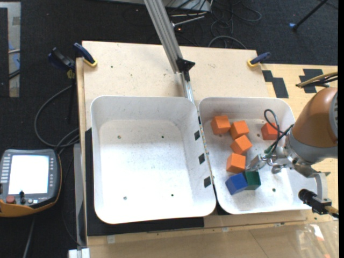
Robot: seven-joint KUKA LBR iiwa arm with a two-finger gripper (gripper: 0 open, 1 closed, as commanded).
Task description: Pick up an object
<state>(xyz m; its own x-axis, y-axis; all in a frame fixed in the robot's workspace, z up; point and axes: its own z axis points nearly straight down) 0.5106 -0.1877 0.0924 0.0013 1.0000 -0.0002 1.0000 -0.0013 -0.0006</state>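
The right bin (279,202) holds several orange blocks: one at the back left (220,124), two in a column (239,128) (242,144), one lower (236,163) and one at the right (269,131). A blue block (236,184) and a green block (252,179) lie side by side at the front. My gripper (260,163) hangs low in this bin, just above and right of the green block, beside the lowest orange block. Nothing shows between its fingers, which look slightly apart.
The left bin (107,144) stands next to the right one. A metal pole (164,28) slants from the back to the bins' divide. Clamps sit at the bench's back corners (85,54) (258,59). A teach pendant (29,181) rests at the left.
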